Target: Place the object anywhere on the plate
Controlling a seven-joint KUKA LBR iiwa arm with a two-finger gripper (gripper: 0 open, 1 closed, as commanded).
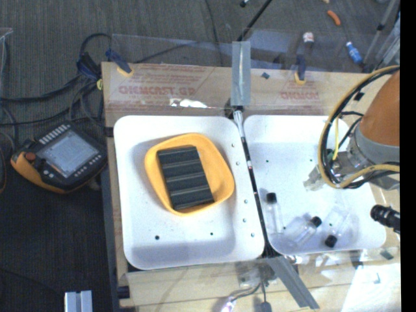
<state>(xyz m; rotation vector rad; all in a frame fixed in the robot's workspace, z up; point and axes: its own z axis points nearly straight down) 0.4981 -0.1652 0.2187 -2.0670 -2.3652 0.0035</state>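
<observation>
Sitting already on the yellow plate (188, 172) in the left bin (130, 239), the dark ridged block (186, 177) could be knocked off by another pass, though the claw's state cannot be told

Two bins side by side on the bench, plate (189, 173) in the left bin (136, 239), ridged block (185, 177) lying on the plate, small vials (301, 227) scattered in the right bin (279, 148) near its front edge, arm (380, 119) above the right bin's right side, handheld controller (62, 158) left of the bench.
</observation>
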